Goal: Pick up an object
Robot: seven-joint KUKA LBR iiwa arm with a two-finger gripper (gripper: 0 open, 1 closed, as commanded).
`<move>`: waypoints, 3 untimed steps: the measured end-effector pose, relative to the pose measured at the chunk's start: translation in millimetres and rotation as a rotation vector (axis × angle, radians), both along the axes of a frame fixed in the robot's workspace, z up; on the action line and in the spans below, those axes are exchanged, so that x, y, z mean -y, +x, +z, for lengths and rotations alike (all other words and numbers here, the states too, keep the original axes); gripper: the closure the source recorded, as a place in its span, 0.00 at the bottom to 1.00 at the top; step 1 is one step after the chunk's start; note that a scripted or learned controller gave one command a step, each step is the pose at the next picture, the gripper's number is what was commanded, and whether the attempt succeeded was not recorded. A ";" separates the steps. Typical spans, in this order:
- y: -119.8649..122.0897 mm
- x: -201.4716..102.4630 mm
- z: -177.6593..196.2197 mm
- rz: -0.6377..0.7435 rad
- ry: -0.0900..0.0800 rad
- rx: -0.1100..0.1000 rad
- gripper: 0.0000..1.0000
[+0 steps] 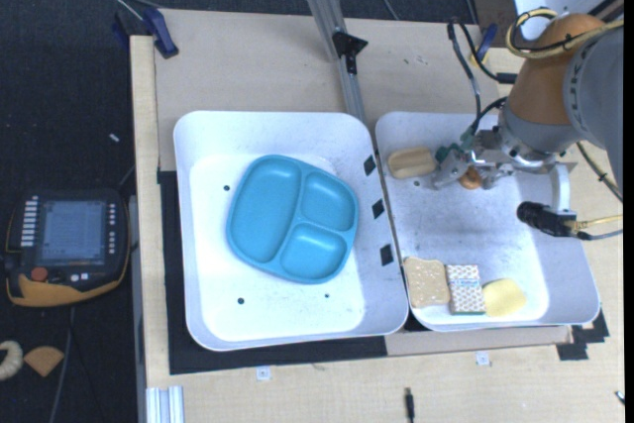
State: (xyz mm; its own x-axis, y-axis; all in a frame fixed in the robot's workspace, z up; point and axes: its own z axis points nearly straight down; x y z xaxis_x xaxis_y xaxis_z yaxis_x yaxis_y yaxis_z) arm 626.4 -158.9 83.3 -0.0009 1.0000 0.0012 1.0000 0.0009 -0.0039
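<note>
White plastic makes up both shallow bins on the pale bench [248, 391]. The left bin [198, 312] holds a blue divided plate [292, 218] with three sections, lying flat near the bin's middle.

The right bin [565, 292] holds several small things. A tan bread roll [409, 162] lies near the far left corner, close to the wall shared with the left bin. Along the near edge sit a beige cracker [426, 282], a speckled sponge [464, 289] just beside it, and a yellow block [503, 296] touching the sponge on its other side.

The grey arm [594, 94], with its orange band [540, 89], reaches in from the right and hangs over the far part of the right bin. Its gripper [458, 163] points toward the bread roll and sits just beside the roll's right end. A small orange and green thing shows at the gripper's tip, but it is too small and blurred to name. Whether the gripper is spread or closed, I cannot tell.

A handheld screen unit [67, 238] lies on the dark floor to the left of the bench.
</note>
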 end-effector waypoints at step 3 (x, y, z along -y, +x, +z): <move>-0.8 3.1 103.4 0.000 -0.003 0.010 1.00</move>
